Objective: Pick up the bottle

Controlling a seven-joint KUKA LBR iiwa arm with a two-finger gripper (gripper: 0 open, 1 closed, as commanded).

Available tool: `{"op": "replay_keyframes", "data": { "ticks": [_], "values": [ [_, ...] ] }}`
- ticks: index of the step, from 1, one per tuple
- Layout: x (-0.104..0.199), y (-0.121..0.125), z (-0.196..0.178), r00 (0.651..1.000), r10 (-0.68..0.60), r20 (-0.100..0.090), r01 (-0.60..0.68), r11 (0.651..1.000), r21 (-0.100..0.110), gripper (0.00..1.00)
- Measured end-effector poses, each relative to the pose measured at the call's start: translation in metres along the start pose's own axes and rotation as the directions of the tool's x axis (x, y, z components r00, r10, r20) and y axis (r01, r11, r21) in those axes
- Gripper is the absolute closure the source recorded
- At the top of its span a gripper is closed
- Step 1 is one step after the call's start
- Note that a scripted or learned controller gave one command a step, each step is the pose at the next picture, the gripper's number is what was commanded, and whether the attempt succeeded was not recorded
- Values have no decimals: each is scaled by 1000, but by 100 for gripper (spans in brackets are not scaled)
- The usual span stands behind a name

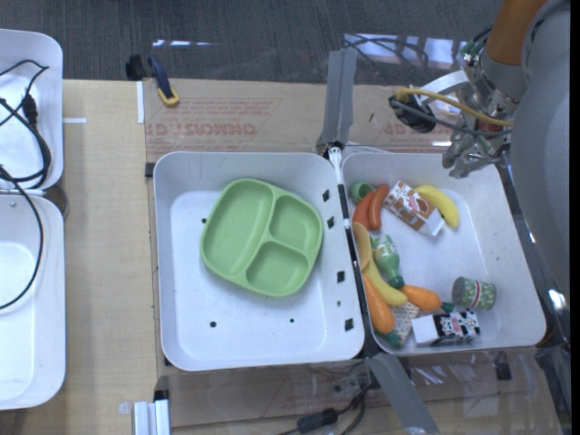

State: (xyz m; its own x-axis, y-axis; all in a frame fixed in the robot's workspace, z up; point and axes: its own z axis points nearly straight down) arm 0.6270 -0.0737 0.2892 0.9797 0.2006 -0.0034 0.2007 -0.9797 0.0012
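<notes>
two shallow white bins side by side on the tabletop (109,243). in the left bin (181,333), a green divided plate (263,236), lying flat near the middle. in the right bin (507,270), a crowd of small things: a green bottle (387,259) lying on its side near the left wall, between a yellow banana (379,277) and the open floor of the bin, touching the banana; an orange carrot (379,308) just near of it, along the wall; another carrot (422,295) to the right; a brown and white snack packet (412,207) toward the far side; a second banana (439,202) just right of that packet; a small patterned cup (474,292) on its side at the right; a black and white carton (446,327) at the near edge. hand (473,157) of the grey arm hanging at the far right corner of the right bin, well apart from the bottle, nothing seen between its fingers; open or clenched, cannot tell among the cables.
</notes>
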Motion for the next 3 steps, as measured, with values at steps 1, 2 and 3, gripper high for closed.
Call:
{"op": "replay_keyframes", "data": {
  "ticks": [1,2,3],
  "values": [
    [0,0,0,1000,1,0,-1,1000,1,0],
    [-50,16,100,996,-87,3,87,996,3,0],
    [-27,17,177,998,-57,-21,57,998,-6,0]
  ]
}}
